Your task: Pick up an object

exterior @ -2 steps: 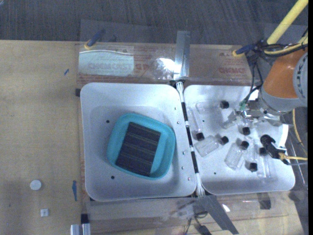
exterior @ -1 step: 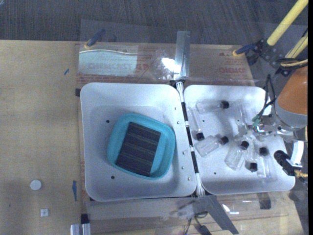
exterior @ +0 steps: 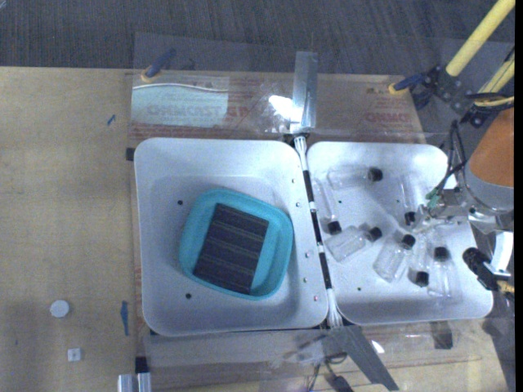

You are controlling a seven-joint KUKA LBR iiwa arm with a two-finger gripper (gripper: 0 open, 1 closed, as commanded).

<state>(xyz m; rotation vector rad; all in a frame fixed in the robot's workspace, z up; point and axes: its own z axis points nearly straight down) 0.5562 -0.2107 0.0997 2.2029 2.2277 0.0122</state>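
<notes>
Right bin: several clear vials with black caps, scattered loose toward its right and front edges. Gripper, reaching in over the right rim, hovers low; whether it grips anything cannot be told. Nearest vial lies just toward the bin's middle from it, long axis running roughly back to front. Left bin: teal tray carrying a dark slatted block.

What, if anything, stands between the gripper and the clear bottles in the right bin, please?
Nothing visible does. The gripper hangs over the right bin among the clear bottles, with one black-capped bottle right beside it. The bottles crowd close together there, so neighbours may get nudged in a grasp.
</notes>
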